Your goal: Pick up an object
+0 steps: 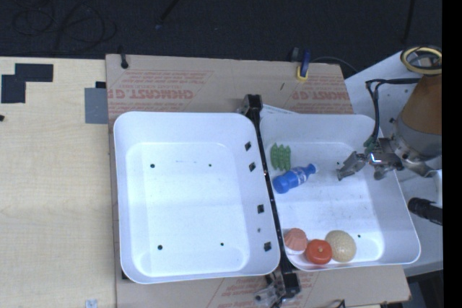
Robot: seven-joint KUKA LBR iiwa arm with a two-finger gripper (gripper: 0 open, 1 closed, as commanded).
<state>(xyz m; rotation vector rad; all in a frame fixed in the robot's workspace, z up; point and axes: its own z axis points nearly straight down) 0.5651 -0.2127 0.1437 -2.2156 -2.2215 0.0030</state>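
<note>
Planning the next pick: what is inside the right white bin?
The right white bin holds a green ridged piece, blue bottle, pink ball, red round object, beige ball. Nothing looks covered.

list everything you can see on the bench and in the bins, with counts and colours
white bins: 2, white, side by side on the cardboard
cardboard sheet: 1, brown with red print, under the bins
blue bottle: 1, blue, lying on its side in the right bin near the divider
green ridged item: 1, green, right bin, just above the bottle
pink round item: 1, pinkish, right bin's near corner
red round item: 1, red, near edge of the right bin, between the pink and beige ones
beige ball: 1, beige, right of the red one
blue and yellow clamp: 1, on the cardboard's far edge
arm: 1, grey with orange band, at right
claw: 1, metal, over the right bin, holding nothing
</note>
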